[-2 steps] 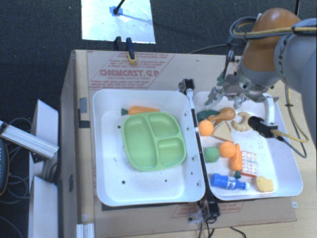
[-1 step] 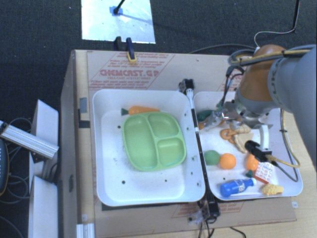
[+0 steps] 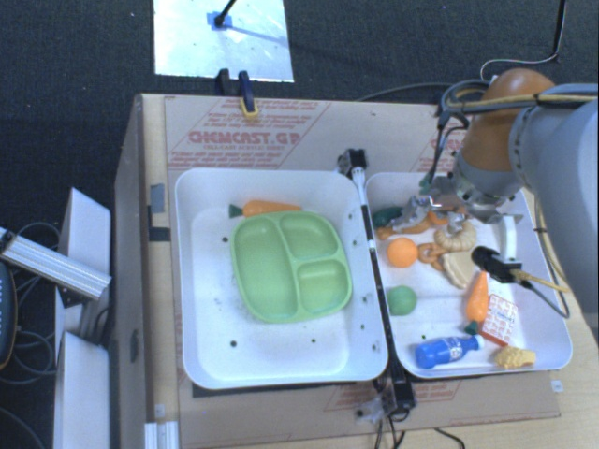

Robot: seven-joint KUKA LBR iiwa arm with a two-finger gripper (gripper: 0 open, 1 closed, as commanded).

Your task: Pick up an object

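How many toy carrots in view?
2. One orange plastic carrot lies in the left bin, at the far edge of the green divided plate. Another orange plastic carrot lies in the right bin, right of the green ball. The arm may hide more.

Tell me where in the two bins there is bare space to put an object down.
Left bin: bare floor in front of and left of the green tray. Right bin: a bare patch between the green ball, blue bottle and carrot. Its far half, under the gripper, is crowded.
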